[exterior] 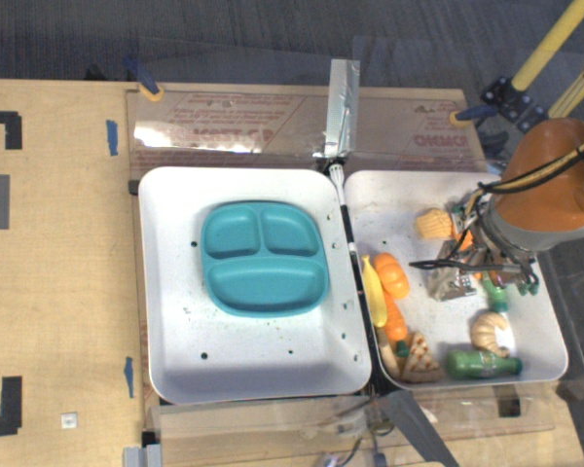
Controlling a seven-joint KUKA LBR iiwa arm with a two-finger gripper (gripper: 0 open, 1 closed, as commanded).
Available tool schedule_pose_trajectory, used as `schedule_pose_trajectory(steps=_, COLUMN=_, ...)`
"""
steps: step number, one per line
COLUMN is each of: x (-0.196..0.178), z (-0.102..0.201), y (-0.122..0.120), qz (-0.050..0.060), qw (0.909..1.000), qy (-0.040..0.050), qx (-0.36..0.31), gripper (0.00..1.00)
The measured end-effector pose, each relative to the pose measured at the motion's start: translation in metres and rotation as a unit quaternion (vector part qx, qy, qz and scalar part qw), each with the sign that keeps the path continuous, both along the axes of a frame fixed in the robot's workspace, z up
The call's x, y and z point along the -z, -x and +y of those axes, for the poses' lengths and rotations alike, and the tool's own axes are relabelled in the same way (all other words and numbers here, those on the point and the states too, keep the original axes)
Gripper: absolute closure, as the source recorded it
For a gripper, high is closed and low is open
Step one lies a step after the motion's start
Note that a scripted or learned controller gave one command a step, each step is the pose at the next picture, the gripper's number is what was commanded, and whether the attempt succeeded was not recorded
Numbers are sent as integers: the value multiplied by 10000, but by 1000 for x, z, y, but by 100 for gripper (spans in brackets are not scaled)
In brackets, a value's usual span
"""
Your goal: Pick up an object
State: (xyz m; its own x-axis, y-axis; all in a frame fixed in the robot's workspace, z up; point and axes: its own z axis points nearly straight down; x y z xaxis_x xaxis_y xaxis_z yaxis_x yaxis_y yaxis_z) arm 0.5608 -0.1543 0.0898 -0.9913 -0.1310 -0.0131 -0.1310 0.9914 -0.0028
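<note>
Hovering low over the right bin among toy foods, the gripper shows no object held; jaw state cannot be told, so pickup remains outstanding.

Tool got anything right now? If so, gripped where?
Cannot tell. The tool is low in the right bin among toy food, but cables and blur hide any hold.

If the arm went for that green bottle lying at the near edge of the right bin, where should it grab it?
Probably across the middle of the green bottle, coming straight down from above. It lies on its side, long axis running left to right, so fingers closing across its narrow width would fit. The bin wall sits just behind and the croissant just beyond, so room is tight there.
</note>
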Motion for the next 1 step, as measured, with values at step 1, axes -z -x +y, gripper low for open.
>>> schedule_pose_trajectory(steps=1, x=1, z=0, y=0, qz=4, qw=10000, qy=1, qx=-1, gripper=0)
